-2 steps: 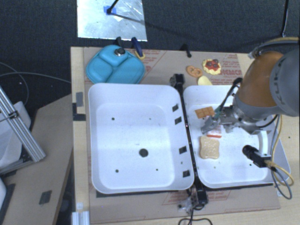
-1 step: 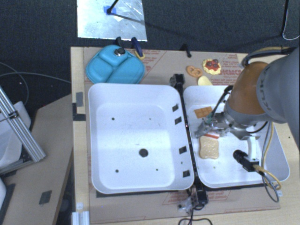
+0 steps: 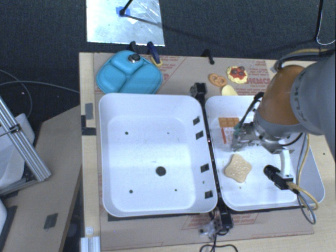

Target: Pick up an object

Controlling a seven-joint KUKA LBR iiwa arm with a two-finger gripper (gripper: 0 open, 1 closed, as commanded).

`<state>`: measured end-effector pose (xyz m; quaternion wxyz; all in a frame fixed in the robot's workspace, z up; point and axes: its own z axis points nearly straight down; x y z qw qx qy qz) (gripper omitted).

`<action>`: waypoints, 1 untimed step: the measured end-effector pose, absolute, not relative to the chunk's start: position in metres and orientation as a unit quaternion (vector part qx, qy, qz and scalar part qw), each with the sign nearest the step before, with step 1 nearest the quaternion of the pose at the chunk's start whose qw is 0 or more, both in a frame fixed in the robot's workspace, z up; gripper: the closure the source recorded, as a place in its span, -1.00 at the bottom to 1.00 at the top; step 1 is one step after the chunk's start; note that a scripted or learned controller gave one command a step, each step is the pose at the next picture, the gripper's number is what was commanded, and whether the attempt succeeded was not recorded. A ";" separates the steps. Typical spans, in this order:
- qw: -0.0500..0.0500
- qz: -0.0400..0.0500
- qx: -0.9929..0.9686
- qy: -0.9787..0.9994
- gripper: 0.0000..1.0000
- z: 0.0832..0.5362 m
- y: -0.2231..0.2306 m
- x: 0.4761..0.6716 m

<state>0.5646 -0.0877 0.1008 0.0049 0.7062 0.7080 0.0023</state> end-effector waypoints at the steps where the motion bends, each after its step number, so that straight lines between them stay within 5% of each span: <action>1: 0.001 0.003 0.705 0.710 1.00 0.189 -0.048 0.506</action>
